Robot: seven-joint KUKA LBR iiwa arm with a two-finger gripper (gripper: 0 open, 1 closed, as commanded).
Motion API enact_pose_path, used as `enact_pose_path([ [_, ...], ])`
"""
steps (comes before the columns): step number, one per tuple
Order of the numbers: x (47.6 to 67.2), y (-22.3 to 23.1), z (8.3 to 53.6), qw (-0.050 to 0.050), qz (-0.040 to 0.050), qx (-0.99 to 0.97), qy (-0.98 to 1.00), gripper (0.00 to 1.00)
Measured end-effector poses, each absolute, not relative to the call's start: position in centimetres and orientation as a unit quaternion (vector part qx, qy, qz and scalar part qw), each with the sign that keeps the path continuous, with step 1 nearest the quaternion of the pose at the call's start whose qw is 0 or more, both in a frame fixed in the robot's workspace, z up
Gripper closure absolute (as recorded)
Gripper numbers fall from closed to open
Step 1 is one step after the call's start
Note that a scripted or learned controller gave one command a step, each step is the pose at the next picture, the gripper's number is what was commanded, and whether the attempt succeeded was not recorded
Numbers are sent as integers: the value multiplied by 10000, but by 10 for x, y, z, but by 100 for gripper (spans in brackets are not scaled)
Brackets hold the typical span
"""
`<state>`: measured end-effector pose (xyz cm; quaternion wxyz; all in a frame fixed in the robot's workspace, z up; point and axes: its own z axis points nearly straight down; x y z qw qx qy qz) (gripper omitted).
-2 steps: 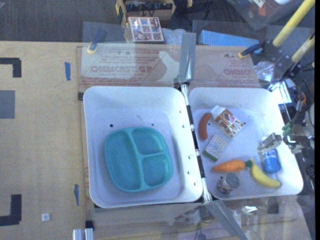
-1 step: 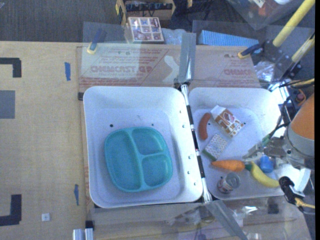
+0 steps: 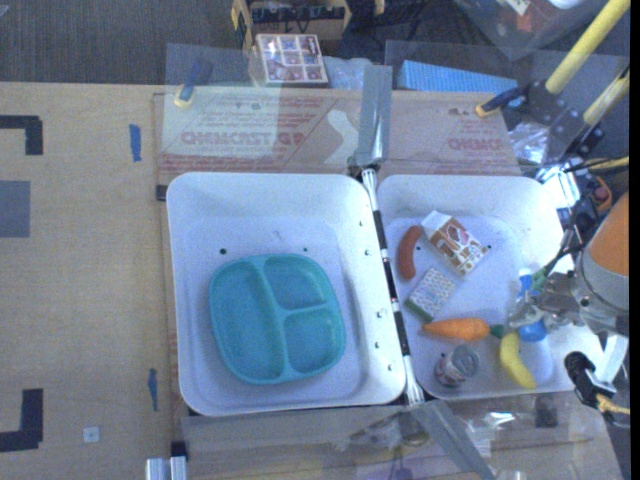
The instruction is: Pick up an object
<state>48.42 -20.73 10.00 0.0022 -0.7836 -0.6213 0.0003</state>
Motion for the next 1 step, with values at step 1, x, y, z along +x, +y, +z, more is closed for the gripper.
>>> enact_pose_path([
  [1, 516, -177, 165, 5, 18, -8339, -5520, 100],
])
